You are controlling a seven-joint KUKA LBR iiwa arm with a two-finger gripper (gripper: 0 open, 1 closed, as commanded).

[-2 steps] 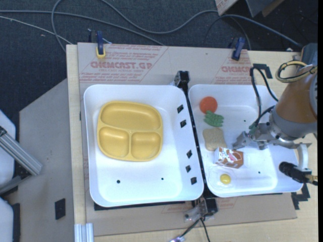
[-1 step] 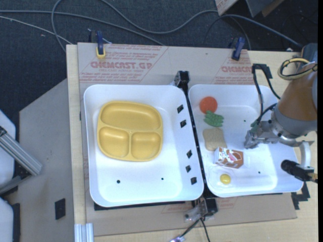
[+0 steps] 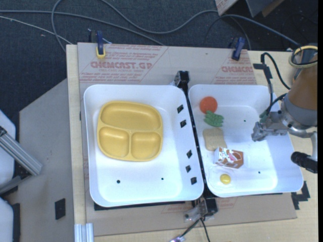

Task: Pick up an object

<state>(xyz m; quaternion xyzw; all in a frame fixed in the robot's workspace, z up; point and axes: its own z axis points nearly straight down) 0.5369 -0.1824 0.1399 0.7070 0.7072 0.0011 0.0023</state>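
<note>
You saw the gripper (image 3: 258, 133) hanging over the right bin (image 3: 262, 181), its grasp impossible to tell. The toys lay apart to its left: orange ball (image 3: 208, 104), green piece (image 3: 214, 119), wrapped snack (image 3: 229, 158).

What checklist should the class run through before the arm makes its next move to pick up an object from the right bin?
1. Objects in the right bin: orange ball, green toy, beige block, wrapped packet, yellow piece: ok.
2. Gripper inside that bin: ok.
3. Gripper directly over an object: not ok, it stands to their right.
4. Object between fingers: not ok.
5. Beige block and packet separated: cannot tell.
</note>
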